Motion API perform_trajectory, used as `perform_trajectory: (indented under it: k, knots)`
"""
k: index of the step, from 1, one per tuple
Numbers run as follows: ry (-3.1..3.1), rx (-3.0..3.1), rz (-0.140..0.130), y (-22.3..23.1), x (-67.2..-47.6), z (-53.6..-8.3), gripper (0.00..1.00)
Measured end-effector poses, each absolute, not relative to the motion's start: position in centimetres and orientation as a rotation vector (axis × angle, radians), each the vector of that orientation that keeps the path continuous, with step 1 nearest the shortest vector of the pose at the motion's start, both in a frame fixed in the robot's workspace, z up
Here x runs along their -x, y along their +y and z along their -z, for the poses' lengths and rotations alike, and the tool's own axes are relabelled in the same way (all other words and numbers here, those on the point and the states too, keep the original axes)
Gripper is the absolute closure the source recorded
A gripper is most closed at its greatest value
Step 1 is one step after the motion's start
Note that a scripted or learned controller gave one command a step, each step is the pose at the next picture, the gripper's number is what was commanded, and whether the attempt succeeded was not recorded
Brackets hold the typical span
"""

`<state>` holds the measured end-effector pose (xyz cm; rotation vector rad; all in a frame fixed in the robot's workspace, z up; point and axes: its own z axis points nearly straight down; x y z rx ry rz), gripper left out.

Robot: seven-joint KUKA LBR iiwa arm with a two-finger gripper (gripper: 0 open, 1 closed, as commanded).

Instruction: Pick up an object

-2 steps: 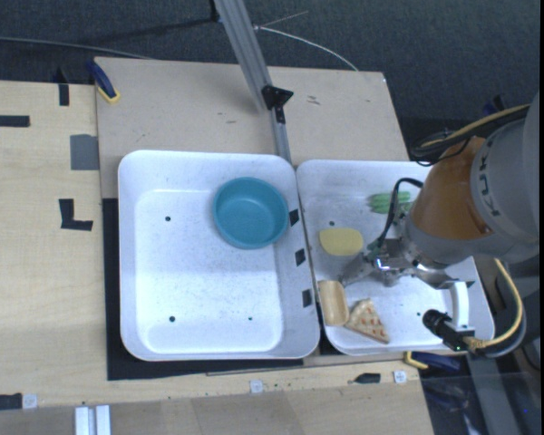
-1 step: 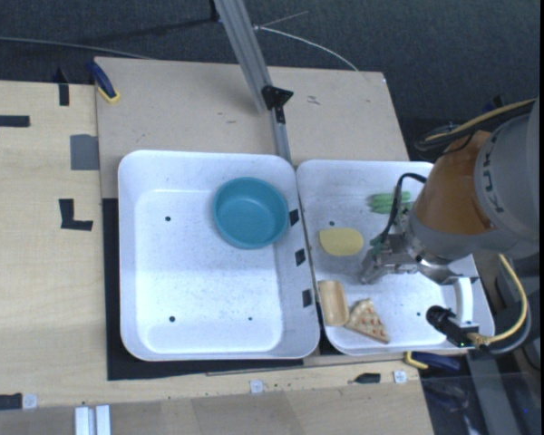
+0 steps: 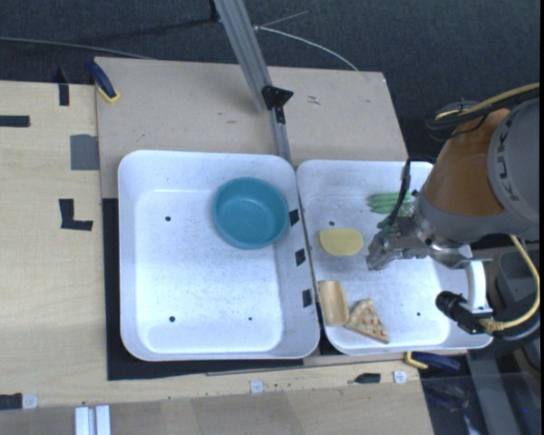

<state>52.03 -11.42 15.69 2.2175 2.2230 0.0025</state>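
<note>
Blue bowl (image 3: pixel 250 211) in left bin (image 3: pixel 145 261), pizza slice (image 3: pixel 367 321) in right bin (image 3: pixel 417 329)

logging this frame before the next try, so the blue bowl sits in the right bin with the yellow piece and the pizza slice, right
Not quite. The camera view shows the blue bowl in the left bin, by itself. The yellow piece and the pizza slice are in the right bin, as you said.
</note>
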Motion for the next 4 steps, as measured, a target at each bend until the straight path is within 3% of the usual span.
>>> perform_trajectory:
  k: [1, 2, 3, 4]
  knots:
    - [2.222, -2.218, -0.002, -11.0, -51.2, -20.5, 1.0]
    - [2.223, -2.22, 0.0, -11.0, -51.2, -21.8, 1.0]
    - [2.23, -2.215, -0.001, -6.5, -53.3, -22.6, 1.0]
    - [2.23, -2.215, 0.0, -1.7, -56.5, -21.6, 1.0]
